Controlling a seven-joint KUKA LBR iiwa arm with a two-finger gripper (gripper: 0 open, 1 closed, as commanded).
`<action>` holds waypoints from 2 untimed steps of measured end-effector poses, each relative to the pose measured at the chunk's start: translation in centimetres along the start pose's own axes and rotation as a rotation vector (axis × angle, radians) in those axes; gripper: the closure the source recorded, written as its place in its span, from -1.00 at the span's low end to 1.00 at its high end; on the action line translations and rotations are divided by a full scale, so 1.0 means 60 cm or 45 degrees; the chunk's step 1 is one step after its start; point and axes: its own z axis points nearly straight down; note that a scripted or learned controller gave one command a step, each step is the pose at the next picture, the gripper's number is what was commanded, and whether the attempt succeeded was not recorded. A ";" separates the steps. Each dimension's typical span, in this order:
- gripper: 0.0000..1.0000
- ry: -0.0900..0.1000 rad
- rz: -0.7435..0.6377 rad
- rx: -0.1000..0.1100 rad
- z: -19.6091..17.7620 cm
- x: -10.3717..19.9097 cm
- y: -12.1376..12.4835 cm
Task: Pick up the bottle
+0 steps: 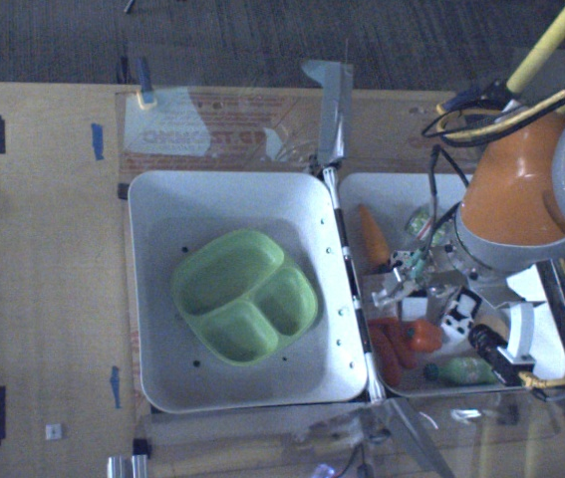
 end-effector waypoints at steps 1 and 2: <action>-1.00 -0.003 -0.170 -0.006 0.078 -0.098 0.095; -1.00 -0.004 -0.049 -0.007 0.118 -0.161 0.165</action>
